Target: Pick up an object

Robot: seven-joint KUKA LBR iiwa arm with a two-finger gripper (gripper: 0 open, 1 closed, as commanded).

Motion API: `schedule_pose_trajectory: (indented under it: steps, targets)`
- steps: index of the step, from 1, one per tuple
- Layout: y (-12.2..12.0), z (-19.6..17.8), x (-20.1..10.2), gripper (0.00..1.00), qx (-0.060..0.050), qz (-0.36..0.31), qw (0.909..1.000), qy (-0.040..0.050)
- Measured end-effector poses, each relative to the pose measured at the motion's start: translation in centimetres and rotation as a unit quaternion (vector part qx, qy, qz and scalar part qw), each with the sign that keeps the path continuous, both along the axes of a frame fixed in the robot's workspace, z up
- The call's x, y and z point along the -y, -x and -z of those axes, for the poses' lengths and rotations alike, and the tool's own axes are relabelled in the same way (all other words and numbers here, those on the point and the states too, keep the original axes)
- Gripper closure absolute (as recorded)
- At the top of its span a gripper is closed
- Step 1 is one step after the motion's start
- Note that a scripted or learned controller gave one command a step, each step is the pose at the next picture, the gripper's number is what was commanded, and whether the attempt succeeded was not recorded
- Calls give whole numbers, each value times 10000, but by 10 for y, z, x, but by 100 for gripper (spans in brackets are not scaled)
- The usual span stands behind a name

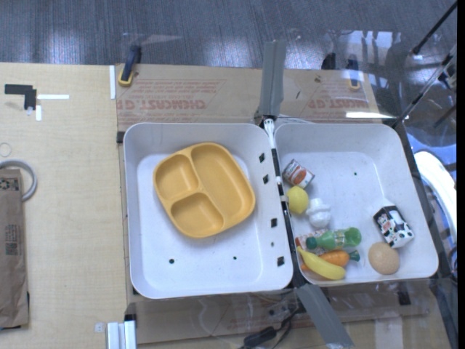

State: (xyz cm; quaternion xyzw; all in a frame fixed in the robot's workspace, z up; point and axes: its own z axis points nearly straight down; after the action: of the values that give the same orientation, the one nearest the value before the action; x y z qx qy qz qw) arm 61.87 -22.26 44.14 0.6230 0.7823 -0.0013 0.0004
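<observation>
The right bin (363, 140) holds several small items. A red and white can (297, 174) lies near its left wall, with a yellow lemon (298, 200) and a white lump (318, 212) just below it. Lower down lie a green bottle (338, 238), an orange carrot (335, 257) and a yellow banana (322, 266). A black and white carton (393, 226) sits toward the right wall, above a tan egg-shaped ball (383, 258) in the front right corner.
The left bin (138, 217) holds a yellow three-part plate (204, 188). A grey divider post (272, 78) stands behind the bins' shared wall. Cardboard sheets lie behind both bins, and a brown paper bag (12, 246) lies at the far left.
</observation>
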Motion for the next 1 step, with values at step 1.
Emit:
schedule_pose_trajectory:
  steps: [1]
  targets:
    - [-1, -8, 0, 100, -6, -6, 10000, 8]
